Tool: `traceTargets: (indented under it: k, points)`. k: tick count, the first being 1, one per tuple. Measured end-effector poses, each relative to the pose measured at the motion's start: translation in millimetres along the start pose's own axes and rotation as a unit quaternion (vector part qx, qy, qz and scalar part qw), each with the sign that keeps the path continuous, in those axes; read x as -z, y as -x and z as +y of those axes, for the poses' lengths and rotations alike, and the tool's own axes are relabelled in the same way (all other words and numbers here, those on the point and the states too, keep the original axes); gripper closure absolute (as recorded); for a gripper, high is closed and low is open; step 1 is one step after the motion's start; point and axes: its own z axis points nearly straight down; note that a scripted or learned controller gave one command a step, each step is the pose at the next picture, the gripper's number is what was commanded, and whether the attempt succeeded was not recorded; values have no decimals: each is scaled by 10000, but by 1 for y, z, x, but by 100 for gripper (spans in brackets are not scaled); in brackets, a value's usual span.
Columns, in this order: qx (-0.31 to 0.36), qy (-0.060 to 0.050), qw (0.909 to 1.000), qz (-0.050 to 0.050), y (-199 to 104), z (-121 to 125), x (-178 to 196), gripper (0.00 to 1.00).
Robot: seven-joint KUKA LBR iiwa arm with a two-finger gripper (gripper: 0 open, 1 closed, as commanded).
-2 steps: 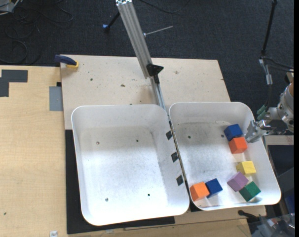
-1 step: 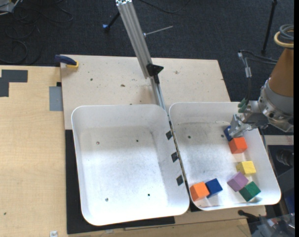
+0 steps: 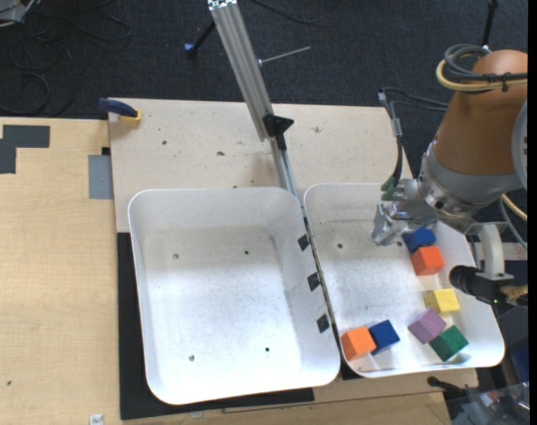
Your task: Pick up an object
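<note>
We hover our metal end effector [image 3: 389,226] low in the right white bin [image 3: 357,204], its grip state unclear, because the small blue cube [image 3: 420,236] and orange cube [image 3: 427,259] lie just beside it.

Two white bins [image 3: 217,204], two blue blocks [image 3: 384,334], two orange blocks [image 3: 358,341], one yellow [image 3: 446,300], one purple [image 3: 425,326], one green [image 3: 448,342].

Dark carpeted floor [image 3: 118,34] across the top, strewn with thin black cables [image 3: 38,69]. Below it, a pale speckled worktop [image 3: 198,144], dotted with small dark holes. To the left, a lighter wood-grain panel [image 3: 47,282] carrying grey rectangular patches [image 3: 20,144]. A blue-and-yellow clamp [image 3: 120,110] at the worktop's far left corner. A slanted aluminium rail [image 3: 246,60] rising from mid-worktop, topped by a small checkered tag [image 3: 222,1]. Black matting [image 3: 127,326] edging the near left. Even, soft light, faint shadows.
</note>
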Motion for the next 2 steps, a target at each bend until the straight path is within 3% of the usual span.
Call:
traceTargets:
  k: [1,2]
  points:
    - [-8,-7,10000,-1,-50,17,-22,100]
    - [-1,12,10000,-3,-105,33,-21,100]
